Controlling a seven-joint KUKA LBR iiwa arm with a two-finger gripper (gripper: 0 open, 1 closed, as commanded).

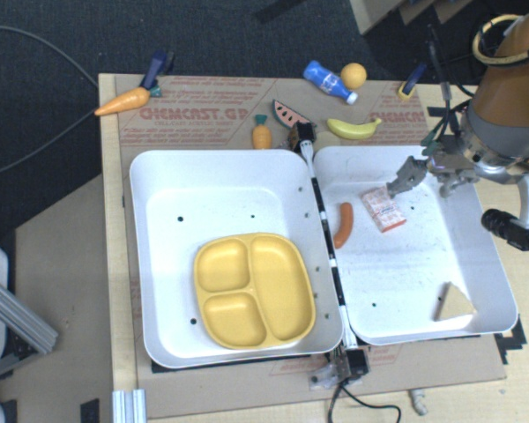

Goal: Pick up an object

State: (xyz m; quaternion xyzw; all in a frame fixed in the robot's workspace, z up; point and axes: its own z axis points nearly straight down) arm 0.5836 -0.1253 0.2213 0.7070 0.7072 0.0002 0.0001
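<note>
The gripper (412, 176), its opening impossible to judge, hangs at the packet's (383, 209) one o'clock, so closing may clip only its corner.

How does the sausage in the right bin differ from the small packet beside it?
The sausage is orange-red, long and rounded; the packet is white with red print, flat and rectangular. The sausage lies near the bin's left wall, the packet nearer the gripper. Both lie flat in the right bin.
</note>
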